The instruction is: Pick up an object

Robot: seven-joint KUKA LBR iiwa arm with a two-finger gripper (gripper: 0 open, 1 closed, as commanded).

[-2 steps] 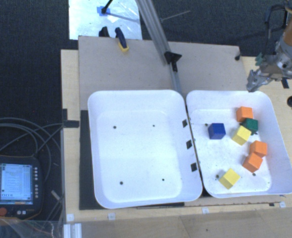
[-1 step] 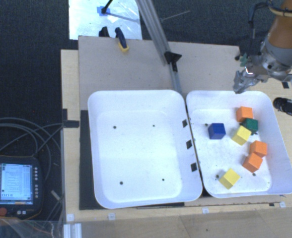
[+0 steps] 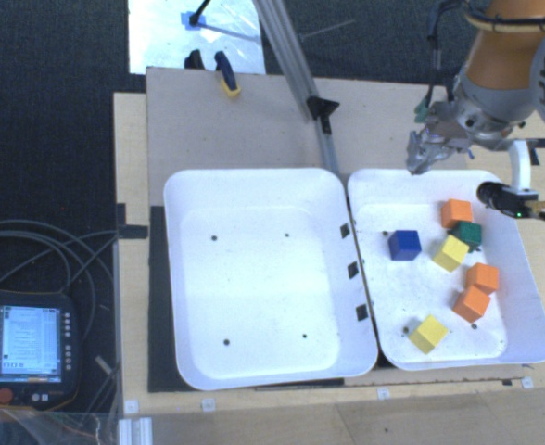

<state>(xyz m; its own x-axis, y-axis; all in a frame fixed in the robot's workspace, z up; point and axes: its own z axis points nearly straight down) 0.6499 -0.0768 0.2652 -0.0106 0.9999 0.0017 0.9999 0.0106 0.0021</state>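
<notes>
- Lying in the right bin (image 3: 523, 336) are seven small blocks: a blue block (image 3: 404, 245) alone toward the bin's left half, an upper orange block (image 3: 456, 213) near the far right, a green block (image 3: 469, 235) just below it and touching it or nearly so, a yellow block (image 3: 450, 252) pressed against the green one's lower left, two more orange blocks (image 3: 477, 290) stacked close along the right side, and a second yellow block (image 3: 429, 333) near the front edge.
- The blocks look like plain cubes with flat, matte faces; the green one is partly hidden by its neighbours.
- The blue block has bare white floor on every side, well apart from the cluster to its right.
- The front yellow block also sits apart, with open floor to its left and behind it.
- The left bin (image 3: 184, 276) shows a bare white floor with a few dark dots, and its right wall meets the right bin's left wall along a seam marked with small black tabs.
- The gripper (image 3: 424, 158) hangs at the far rim of the right bin, near that bin's upper left corner, above and well apart from all the blocks.
- Its tip is a small dark cluster from this angle; I cannot tell how it is set, and nothing is seen held in it.
- A handheld control pendant (image 3: 24, 349) rests off the bench at the lower left, with cables looping behind it.
</notes>
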